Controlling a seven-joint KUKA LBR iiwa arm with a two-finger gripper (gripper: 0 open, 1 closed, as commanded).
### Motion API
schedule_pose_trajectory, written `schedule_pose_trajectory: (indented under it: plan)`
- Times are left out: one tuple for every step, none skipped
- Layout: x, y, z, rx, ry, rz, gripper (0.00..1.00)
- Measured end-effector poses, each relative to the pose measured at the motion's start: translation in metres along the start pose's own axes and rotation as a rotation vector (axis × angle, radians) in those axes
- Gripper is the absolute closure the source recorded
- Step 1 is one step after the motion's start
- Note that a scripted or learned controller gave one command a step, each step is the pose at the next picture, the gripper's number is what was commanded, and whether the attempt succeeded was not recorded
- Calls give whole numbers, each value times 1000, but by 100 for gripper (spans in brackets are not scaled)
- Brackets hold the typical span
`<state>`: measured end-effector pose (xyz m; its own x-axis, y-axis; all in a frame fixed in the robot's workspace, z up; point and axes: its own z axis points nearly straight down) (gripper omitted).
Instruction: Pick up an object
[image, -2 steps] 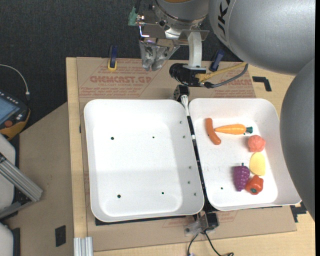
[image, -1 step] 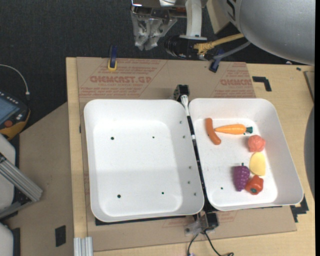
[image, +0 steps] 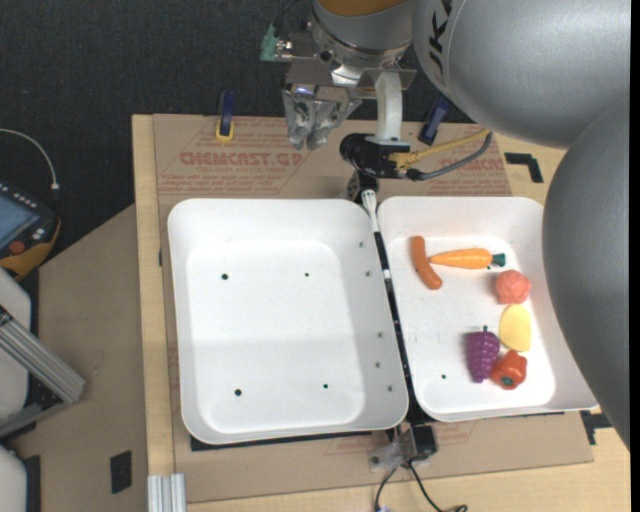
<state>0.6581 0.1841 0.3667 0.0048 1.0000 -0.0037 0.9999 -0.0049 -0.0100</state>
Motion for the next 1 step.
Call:
schedule_pose_trajectory:
  plan:
    - [43,-23,-87,-19,8,-10,100]
